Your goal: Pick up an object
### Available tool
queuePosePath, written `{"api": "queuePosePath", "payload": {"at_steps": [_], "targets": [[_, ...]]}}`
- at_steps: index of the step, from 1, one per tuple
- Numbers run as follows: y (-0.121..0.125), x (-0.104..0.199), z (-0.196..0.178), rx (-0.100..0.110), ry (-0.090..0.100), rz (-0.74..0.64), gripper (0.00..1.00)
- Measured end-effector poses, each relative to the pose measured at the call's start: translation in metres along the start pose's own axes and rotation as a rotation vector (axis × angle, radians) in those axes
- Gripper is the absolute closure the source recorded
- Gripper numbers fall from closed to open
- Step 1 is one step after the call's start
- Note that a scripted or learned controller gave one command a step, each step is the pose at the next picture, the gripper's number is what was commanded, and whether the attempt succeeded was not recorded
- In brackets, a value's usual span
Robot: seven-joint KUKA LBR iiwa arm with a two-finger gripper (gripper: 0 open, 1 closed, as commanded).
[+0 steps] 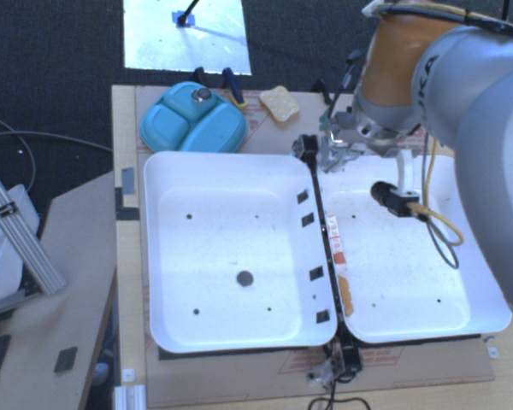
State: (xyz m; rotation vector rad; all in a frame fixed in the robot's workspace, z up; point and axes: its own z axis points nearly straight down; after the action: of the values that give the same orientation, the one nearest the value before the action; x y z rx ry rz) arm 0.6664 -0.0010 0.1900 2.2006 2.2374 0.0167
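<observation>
My gripper [332, 154] hangs over the far end of the divider between the bins; whether it is wide or narrow I cannot tell; nothing shows in it, so I judge the pick not yet made; a small dark disc [244, 278] lies in the left bin [167, 229], well apart.
</observation>
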Motion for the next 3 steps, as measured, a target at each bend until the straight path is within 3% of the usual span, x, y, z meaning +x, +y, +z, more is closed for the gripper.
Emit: {"api": "queuePosePath", "payload": {"at_steps": [1, 2, 3], "targets": [[0.001, -0.084, 0.004, 0.005, -0.008, 0.021, 1.00], [-0.089, -0.091, 0.050, 0.020, -0.004, 0.019, 1.00], [-0.059, -0.022, 0.002, 0.003, -0.004, 0.006, 1.00]]}}
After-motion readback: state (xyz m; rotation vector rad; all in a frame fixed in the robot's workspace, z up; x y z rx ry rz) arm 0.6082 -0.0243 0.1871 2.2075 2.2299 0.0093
